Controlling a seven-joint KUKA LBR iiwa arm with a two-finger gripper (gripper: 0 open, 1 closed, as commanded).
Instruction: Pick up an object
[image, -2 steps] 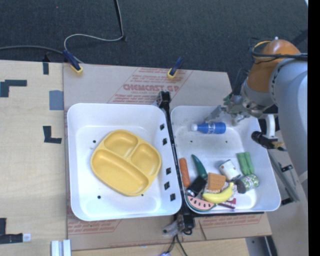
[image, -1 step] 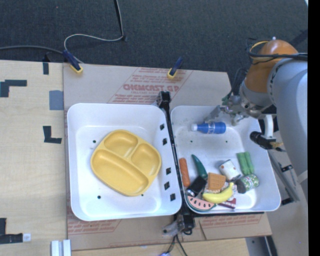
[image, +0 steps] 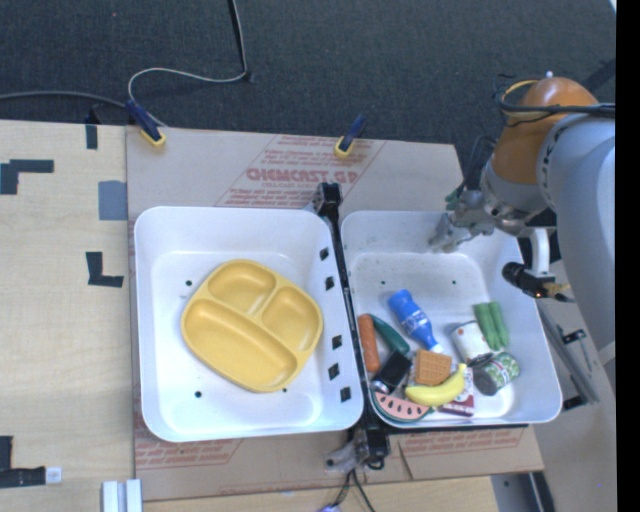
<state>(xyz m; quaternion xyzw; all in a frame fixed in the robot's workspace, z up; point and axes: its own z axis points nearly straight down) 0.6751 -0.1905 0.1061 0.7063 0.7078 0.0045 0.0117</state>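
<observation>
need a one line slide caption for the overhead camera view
KUKA arm's gripper poised over the right bin of toy food; yellow divided plate in the left bin.

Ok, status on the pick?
Gripper over right bin's far edge, nothing between its fingers. Toys piled at near side, blue bottle closest. Path unobstructed.

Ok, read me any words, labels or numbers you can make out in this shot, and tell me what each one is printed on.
"CHEMCAST GP", roughly, in red on the brown cardboard sheet behind the bins; the letters are soft, so the spelling is uncertain.
Smaller red print around that word and along the cardboard's front edge: too blurred to read.
Label on the blue bottle: too small to read.
Label on the small can: too small to read.
</observation>
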